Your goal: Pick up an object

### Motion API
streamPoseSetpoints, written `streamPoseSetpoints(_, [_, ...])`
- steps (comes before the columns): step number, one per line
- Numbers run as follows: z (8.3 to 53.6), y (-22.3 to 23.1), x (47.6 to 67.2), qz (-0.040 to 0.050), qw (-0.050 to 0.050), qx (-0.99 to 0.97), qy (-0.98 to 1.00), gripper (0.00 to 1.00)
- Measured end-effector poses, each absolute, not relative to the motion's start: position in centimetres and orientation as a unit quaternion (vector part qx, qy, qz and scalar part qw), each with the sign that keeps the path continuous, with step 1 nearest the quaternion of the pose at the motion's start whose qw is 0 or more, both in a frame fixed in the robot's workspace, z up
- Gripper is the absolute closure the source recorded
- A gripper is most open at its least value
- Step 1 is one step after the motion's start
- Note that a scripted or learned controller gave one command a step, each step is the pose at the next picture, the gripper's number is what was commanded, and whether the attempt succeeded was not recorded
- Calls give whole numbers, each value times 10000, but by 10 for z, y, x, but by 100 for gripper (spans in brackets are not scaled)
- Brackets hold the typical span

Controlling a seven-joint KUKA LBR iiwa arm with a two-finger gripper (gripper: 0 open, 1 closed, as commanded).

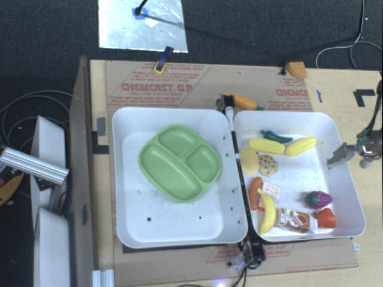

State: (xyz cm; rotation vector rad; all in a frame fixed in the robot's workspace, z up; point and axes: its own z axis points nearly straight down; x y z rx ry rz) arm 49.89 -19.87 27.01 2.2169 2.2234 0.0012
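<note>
The right white bin [344, 187] holds several toy foods: a yellow corn cob [300, 145], a yellow oblong piece [266, 145], a dark green pod [275, 136], a speckled cookie [267, 165], a banana [267, 211], an orange carrot [255, 193], purple grapes [318, 199], a red piece [326, 218] and a printed packet [293, 220]. My gripper [352, 158] hangs over the bin's right rim at mid height. It is open, with nothing between its fingers. The grapes lie below and to its left.
The left white bin [128, 220] holds a green divided plate [179, 162]. An orange toy [245, 102] lies on the cardboard behind the bins' divider, and another orange piece [295, 70] sits farther back. Cables run at the far right and left.
</note>
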Motion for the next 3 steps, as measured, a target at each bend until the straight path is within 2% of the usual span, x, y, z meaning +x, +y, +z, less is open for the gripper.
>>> streamPoseSetpoints(1, [100,-206,484,-20,-45,7072,7070,0])
streamPoseSetpoints(2, [118,-207,487,8,15,7068,7074,100])
streamPoseSetpoints(3, [200,-90,545,57,35,7007,7134,100])
